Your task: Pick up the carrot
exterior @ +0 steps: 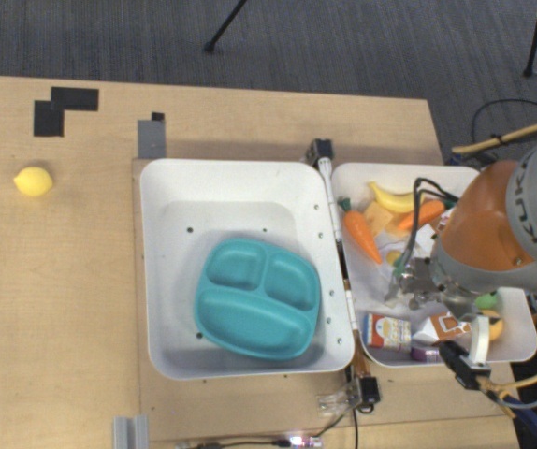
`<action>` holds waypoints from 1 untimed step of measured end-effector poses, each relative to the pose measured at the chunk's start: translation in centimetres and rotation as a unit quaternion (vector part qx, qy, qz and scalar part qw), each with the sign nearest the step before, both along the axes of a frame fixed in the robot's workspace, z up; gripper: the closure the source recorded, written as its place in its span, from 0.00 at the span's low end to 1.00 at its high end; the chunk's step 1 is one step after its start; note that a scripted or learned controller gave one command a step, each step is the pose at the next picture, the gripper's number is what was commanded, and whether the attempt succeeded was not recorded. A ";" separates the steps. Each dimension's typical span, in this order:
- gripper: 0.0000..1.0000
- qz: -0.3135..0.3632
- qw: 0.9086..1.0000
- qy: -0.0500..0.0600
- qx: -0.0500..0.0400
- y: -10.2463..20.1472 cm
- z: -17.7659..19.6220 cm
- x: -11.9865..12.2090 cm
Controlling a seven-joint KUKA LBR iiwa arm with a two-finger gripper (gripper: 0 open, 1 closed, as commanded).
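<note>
Hovering over the middle of the right bin [527,344], our end effector [407,283] sits mostly under the orange-banded wrist, and we cannot tell how it is set. We see nothing held in it.

We find the carrot [362,236] lying on the bin floor near the left wall, its thick end with a green top toward 11 o'clock and its tip toward 5 o'clock. It lies at about 10 o'clock from the end effector, near it but apart, so we judge the pick not yet made: the approach, the grasp and the lift are all left.

Around the carrot, a banana [390,197] lies at 1 o'clock from it, near the bin's far wall, and a small carton [388,330] lies at 5 o'clock, by the near wall. Farther out, at 9 o'clock, the left bin [156,251] carries a teal divided plate [257,297]. Well apart, on the worktop [63,325] at the far left, rests a lemon [33,182].
</note>
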State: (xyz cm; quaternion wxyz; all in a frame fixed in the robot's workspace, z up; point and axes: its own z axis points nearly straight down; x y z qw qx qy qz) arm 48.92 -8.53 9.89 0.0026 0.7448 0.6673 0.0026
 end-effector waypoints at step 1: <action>0.00 0.000 1.000 0.000 0.000 0.0 0.0 0.0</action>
